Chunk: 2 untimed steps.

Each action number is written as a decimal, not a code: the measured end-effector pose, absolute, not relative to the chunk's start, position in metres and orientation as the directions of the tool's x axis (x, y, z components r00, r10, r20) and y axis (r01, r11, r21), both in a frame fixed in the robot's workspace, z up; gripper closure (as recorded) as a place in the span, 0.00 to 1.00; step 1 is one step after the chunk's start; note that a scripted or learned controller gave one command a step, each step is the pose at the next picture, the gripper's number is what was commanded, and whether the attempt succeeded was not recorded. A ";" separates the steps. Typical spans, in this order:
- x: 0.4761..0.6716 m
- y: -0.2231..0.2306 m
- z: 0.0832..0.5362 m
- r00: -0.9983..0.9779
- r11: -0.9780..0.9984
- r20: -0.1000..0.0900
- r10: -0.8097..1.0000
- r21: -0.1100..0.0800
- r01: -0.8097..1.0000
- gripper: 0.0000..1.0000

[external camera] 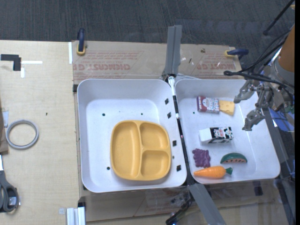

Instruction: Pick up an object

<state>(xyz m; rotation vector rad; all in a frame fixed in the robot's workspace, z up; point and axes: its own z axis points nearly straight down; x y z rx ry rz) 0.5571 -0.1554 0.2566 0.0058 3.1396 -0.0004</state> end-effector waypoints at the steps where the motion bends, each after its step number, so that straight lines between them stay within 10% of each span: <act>1: 0.569 -0.222 0.226 -0.991 0.991 -0.003 0.135 -0.001 0.135 0.00; 2: 0.612 -0.221 0.222 -0.894 0.894 -0.004 0.449 0.000 0.449 0.00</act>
